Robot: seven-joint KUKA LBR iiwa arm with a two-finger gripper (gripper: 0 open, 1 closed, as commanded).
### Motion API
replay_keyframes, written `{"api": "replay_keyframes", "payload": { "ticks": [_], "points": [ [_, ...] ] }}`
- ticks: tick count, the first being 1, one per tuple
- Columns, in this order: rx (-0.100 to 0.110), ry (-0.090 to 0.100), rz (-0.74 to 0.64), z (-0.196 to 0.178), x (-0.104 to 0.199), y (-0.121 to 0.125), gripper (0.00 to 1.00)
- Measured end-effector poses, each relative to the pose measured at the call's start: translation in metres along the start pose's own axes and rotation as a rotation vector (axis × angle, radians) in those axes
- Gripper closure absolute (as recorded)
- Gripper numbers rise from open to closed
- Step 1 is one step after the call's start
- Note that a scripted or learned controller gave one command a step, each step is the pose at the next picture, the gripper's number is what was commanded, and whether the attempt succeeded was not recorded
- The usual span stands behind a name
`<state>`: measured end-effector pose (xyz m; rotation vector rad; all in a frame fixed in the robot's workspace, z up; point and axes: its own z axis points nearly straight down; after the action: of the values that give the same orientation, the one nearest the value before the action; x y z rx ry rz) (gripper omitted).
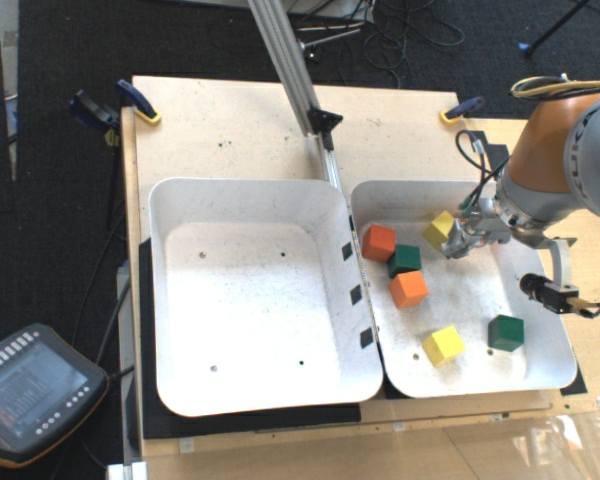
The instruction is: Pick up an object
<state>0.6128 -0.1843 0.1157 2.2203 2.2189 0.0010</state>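
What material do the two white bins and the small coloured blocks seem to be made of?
The bins look like thin moulded plastic with a semi-matte finish: rounded corners, soft curved rims, scuffs and dark specks on the floor. The blocks, such as the orange block and the yellow block, appear to be painted wood or solid plastic: flat even colour, crisp edges, hardly any shine. The view cannot settle which.

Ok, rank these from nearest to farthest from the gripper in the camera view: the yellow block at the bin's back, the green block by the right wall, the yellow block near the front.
1. Yellow block at the back, just left of the gripper.
2. Green block by the right wall, towards the front right.
3. Yellow block near the front, front middle of the right bin, slightly farther.
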Motion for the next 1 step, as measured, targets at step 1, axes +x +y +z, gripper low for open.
{"api": "replay_keyframes", "payload": {
  "ticks": [1],
  "points": [
    [-0.004,-0.001,0.000,-0.0457,-0.0064,-0.0010,1.00]
  ]
}}
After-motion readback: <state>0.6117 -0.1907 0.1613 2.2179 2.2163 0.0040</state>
